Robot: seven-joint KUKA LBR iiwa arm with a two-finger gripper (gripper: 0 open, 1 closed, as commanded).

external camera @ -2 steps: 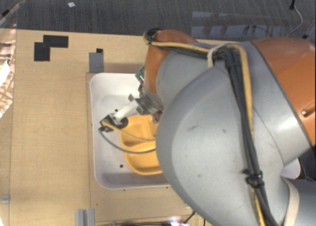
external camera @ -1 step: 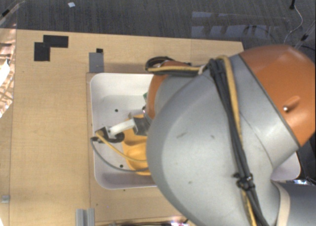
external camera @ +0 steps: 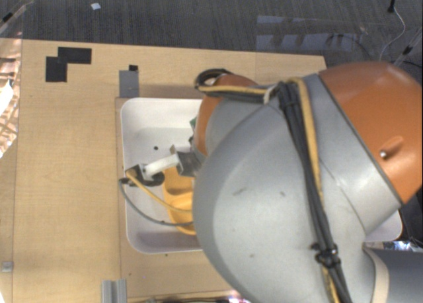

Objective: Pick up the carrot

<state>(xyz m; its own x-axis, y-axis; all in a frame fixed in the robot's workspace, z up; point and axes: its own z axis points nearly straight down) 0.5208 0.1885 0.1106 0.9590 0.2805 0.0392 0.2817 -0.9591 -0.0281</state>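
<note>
- The gripper (external camera: 188,162) is low over the left bin (external camera: 140,120), mostly hidden under the grey arm (external camera: 277,209). Whether it is released or clenched cannot be told.
- The carrot (external camera: 174,196) appears as a yellow-orange shape on the bin floor, just beside the gripper at its 7 o'clock. Its 3 o'clock end is covered by the arm, and contact cannot be made out.
- The arm enters from 3 o'clock, its orange band (external camera: 373,116) towards 2 o'clock.
- A black L-shaped mark (external camera: 66,62) sits on the bench (external camera: 59,182) at 10 o'clock.
</note>
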